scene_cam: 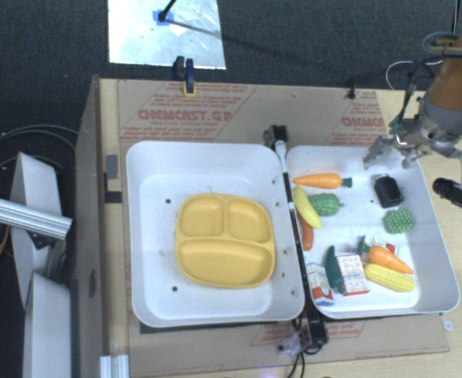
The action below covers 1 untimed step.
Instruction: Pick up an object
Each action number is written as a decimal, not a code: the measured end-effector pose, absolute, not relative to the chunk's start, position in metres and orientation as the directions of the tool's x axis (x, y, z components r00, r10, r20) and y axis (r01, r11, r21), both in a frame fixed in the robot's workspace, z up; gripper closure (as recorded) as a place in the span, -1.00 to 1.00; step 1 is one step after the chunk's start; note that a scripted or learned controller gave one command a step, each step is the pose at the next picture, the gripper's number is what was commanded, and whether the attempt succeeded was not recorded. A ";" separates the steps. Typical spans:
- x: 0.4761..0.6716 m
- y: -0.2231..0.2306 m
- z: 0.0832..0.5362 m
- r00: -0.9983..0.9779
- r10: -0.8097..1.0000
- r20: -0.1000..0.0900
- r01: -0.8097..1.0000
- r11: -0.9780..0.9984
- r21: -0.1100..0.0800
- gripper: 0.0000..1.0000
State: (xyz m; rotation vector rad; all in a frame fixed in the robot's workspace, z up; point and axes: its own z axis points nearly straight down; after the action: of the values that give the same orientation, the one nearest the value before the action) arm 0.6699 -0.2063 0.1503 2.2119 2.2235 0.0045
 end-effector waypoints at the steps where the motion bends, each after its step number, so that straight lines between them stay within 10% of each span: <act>1: 0.660 -0.206 0.094 -0.003 1.000 -0.001 1.000 0.003 0.000 -1.00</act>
State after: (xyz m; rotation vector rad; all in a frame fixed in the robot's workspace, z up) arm 0.6597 -0.2061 0.0938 2.2180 2.2239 -0.0003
